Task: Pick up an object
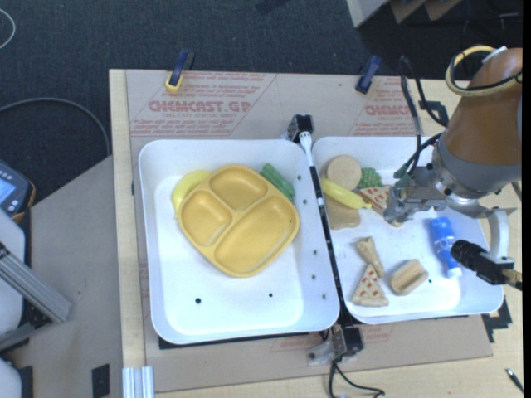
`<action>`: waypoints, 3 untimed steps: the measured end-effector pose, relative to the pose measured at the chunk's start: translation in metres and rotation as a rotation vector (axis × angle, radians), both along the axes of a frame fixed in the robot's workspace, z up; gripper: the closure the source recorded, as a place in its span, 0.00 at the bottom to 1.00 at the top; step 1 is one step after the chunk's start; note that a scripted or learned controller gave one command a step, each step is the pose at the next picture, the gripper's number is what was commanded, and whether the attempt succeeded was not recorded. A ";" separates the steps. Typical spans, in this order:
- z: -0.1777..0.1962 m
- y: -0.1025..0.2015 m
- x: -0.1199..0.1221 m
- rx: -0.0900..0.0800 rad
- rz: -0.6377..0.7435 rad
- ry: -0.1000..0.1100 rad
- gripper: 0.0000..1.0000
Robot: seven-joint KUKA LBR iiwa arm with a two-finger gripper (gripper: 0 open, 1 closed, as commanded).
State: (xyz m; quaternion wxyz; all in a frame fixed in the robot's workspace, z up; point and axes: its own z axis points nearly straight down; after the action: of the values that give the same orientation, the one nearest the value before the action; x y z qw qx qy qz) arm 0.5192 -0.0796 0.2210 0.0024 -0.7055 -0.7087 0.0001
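Note:
My gripper (398, 208) hangs low in the right bin (431, 305), near its upper middle. Its tip is right beside a small pizza slice (374, 196), which lies just to its left. A yellow banana (342, 193), a round tan bun (343, 172) and a green broccoli piece (370, 177) sit left of and behind the gripper. A blue bottle (440, 237) lies to its right. Two more pizza slices (370, 276) and a bread chunk (407, 276) rest nearer the front. I see nothing held in the gripper.
The left bin (166, 288) holds a yellow divided plate (240, 220), with a green item (278, 181) at its upper right edge and a yellow item (187, 186) under its left side. A black clamp rail (319, 222) runs between the bins. The grey and orange arm (485, 123) covers the right bin's far right side.

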 end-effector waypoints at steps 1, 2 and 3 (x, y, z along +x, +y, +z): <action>-0.009 0.052 -0.017 0.000 0.000 0.001 1.00; 0.012 0.095 -0.032 -0.001 0.001 -0.004 1.00; 0.012 0.088 -0.023 -0.003 -0.005 -0.004 1.00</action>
State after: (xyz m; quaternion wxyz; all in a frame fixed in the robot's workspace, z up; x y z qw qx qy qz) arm 0.4957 0.0083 0.2326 0.0000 -0.7071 -0.7071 -0.0002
